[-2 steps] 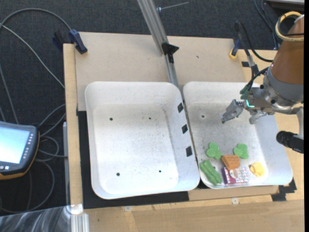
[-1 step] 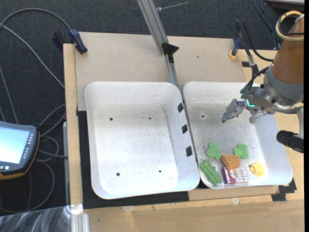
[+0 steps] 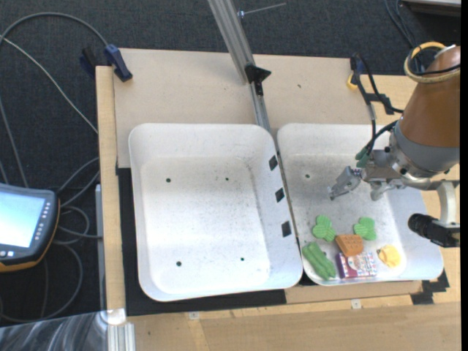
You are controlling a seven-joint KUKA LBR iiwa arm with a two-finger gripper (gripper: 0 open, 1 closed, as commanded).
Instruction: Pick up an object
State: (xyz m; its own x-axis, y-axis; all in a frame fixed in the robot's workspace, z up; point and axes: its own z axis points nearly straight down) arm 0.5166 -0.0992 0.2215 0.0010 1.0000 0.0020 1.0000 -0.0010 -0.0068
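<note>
the arm (image 3: pixel 431 115) comes in from the right over the right bin (image 3: pixel 322 145). its tool (image 3: pixel 360 183) hangs above the bin's middle, above and clear of the small things at the bin's near end. two fingers (image 3: pixel 342 185) show, spread a little apart, with nothing between them; the tool has hold of nothing.

the things lie in a cluster at the near end of the right bin. a round green piece (image 3: pixel 323 229) sits nearest the tool, just below it. another green piece (image 3: pixel 365 228) lies to its right. between and a bit nearer the rim is an orange block (image 3: pixel 349 244), touching a pink and white packet (image 3: pixel 357 265) below it. a long green piece (image 3: pixel 319 260) lies at a slant by the bin's left wall, near the corner. a yellow piece (image 3: pixel 390 255) rests at the right of the cluster, just beside the packet.

the left bin (image 3: pixel 197 210) stands side by side with the right one on the desk (image 3: pixel 183 86). a metal pole (image 3: pixel 230 28) slants down to the gap between the bins. blue clamps (image 3: pixel 117 61) grip the desk's far left corner. a tablet (image 3: pixel 22 221) shows at the left edge on the floor.
</note>
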